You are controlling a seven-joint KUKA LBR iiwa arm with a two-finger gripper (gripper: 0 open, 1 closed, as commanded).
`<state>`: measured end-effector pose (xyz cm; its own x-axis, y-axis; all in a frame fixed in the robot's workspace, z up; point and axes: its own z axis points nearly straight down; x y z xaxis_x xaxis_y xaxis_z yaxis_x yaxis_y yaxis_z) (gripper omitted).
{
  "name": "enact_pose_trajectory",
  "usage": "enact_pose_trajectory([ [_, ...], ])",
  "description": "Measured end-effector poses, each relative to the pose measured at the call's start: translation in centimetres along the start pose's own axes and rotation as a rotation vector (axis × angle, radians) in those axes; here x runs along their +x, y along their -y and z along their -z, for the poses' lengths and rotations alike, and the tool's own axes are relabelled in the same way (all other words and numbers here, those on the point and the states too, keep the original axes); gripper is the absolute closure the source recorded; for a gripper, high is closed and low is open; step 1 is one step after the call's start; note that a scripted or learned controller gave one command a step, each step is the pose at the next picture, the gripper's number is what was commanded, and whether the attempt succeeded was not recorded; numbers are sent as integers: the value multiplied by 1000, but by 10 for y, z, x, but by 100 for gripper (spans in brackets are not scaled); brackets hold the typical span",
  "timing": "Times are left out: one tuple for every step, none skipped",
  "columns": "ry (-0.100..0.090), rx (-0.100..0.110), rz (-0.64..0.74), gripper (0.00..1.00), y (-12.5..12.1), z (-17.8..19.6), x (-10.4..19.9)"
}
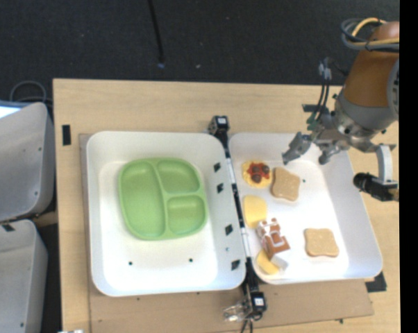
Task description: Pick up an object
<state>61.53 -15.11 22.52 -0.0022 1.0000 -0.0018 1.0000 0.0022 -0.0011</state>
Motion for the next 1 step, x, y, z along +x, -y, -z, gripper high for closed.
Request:
enact_pose_trajectory([
  [-1,2,-3,0,3,-62,4],
])
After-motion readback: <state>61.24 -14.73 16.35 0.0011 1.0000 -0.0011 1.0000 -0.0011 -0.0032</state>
